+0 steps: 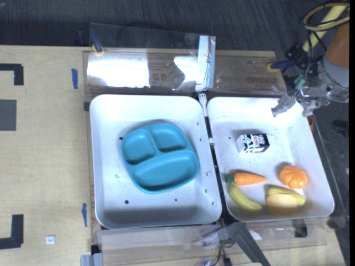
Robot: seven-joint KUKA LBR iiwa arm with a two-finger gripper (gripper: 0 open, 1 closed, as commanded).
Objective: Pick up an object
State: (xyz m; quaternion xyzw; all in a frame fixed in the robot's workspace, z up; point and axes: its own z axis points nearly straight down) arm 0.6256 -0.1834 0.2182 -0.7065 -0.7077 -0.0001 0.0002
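- Objects for picking all lie in the right bin (319, 148): a small black-and-white carton (253, 142) near its middle, a carrot (249, 178) below that, a banana (244, 197) just under the carrot, an orange pumpkin-like piece (293, 176) to the carrot's right, and a yellowish piece of toy food (284, 198) at the lower right corner.
- You see the gripper (293, 103) at the upper right edge of this bin, above the rim and well apart from every item; nothing sits between the fingers, and whether they are spread or closed you cannot tell from this slant.
- Your easiest choice, as a judgement, is the carton: it stands alone with bare floor on all sides, so the fingers can straddle it without nudging a neighbour.
- Carrot and banana lie near each other, and the yellowish piece sits close to the bin wall, so a descent there risks a bumped or double grasp.
- Come down centred and square to the chosen item's narrow width.
- Your left bin (105, 148) holds one blue divided plate (160, 157) with three bare compartments.
- Both bins rest side by side on the desk (41, 148).
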